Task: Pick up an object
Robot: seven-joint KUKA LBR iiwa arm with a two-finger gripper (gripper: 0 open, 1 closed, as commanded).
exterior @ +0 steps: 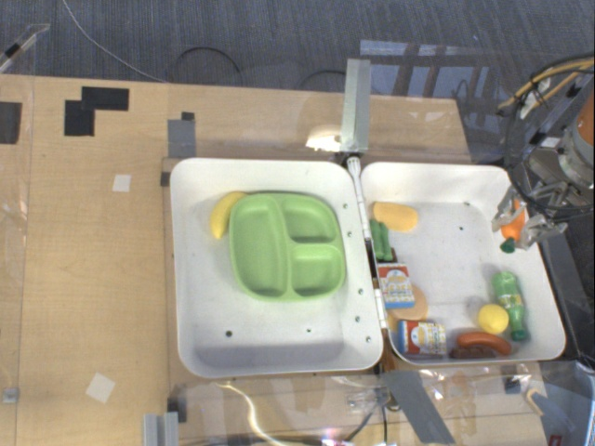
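Gripping a small orange object [508, 244], the gripper [514, 223] overhangs the right bin [446, 240]; labels unreadable.

Two bins [186, 277], one green tray [284, 245], one banana [221, 214].

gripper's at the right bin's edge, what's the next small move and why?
Probably lower toward the small orange object just under the gripper at the right bin's right wall. It looks like the nearest item, lying apart from the green bottle and yellow lemon further down. Whether anything is already gripped is unclear.
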